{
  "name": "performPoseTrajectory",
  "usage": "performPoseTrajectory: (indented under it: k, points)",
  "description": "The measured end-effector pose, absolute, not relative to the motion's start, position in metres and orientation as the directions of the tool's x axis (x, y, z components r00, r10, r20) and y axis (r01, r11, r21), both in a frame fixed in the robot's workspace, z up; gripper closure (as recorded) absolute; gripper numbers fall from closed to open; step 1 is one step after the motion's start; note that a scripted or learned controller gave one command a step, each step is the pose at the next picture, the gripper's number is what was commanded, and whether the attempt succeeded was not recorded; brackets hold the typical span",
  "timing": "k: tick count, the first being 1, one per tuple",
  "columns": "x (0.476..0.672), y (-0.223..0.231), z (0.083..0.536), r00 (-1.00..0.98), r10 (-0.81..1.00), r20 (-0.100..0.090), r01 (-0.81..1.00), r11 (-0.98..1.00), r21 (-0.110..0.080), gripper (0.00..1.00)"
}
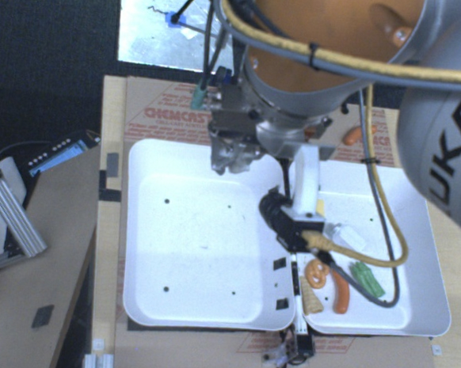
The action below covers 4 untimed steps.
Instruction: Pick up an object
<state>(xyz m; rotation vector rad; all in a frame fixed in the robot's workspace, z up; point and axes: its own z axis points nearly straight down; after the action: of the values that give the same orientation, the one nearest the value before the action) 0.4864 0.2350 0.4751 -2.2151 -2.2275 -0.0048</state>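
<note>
Grey two-finger gripper (231, 157) is poised over the left white bin's (145, 212) far rim. Toy food, including an orange sausage-shaped piece (340, 293), is clustered in the right bin (427, 258); a descent from this spot risks closing on nothing.

Place: robotics lab
Signs: KUKA arm (451, 101) at 2 o'clock; white bins (143, 236) on cardboard-covered bench (173, 107); aluminium framing (6, 209) at 9 o'clock

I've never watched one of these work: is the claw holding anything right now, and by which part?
Nothing shows between the fingers of the gripper; it hangs above the left bin.
</note>
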Motion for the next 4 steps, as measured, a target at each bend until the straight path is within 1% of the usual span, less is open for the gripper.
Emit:
performPoseTrajectory:
  k: [2,4]
  points:
    - [0.486,0.234,0.477,-0.006,1.000,0.001,1.000,0.006,0.001,1.00]
    - [0.486,0.234,0.466,-0.005,1.000,0.000,1.000,0.005,0.001,1.00]
